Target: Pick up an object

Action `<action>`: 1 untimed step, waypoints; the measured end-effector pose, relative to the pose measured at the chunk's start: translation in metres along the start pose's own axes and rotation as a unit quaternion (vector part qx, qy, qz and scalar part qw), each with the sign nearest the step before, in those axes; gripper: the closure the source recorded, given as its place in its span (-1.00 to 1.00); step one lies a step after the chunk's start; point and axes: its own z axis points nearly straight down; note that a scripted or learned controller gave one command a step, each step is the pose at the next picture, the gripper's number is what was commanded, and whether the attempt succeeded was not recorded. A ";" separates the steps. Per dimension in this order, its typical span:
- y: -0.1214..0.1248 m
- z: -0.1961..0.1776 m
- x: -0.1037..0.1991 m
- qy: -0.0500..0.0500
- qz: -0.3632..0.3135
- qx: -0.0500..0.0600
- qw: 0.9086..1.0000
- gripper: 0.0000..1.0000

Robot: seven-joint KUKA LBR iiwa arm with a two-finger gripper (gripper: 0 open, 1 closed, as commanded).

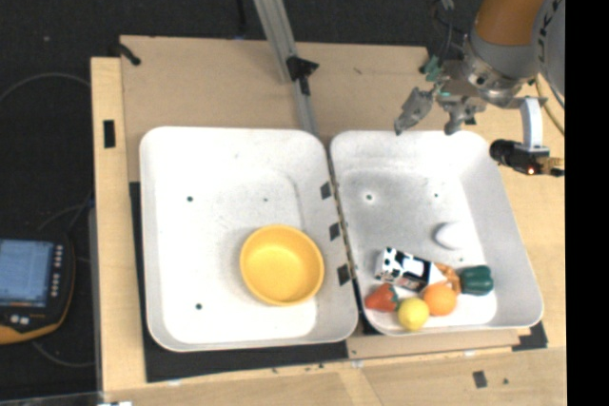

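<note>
Pincer [435,116] poised above the far rim of the right bin [495,195], its two fingers spread apart with nothing between them, tips aimed downward and leftward. Hung from the grey arm [514,9] with its orange band, entering from the right.

Objects clustered in the near corner of the right bin, well apart from the pincer. Black-and-white patterned toy [403,269] lay with its long axis running roughly left to right, tilted slightly down toward the right; patches of black on white, no readable writing. Just in front of it, red item [381,298], yellow ball [413,314] and orange fruit-like piece [441,299], set close together, touching or nearly so. Green piece [476,280] to the right of those, long axis roughly level across the view. Pale whitish oval [448,234] lay farther back, apart from the cluster, hard to make out against the bin floor.

Yellow bowl [281,264] sat upright in the left bin [190,166], toward its near right part, mouth facing up.

Both bins rested side by side on the bench [209,81]. Slanted metal rail [271,5] ran from the top edge down to the seam between the bins. Handheld screen unit [29,285] lay off the bench at far left; display too blurred to read. No brand or label legible anywhere.
</note>
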 end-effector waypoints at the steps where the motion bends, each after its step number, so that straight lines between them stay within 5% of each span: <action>1: 0.000 0.000 0.000 -0.001 0.000 0.000 1.000 -1.00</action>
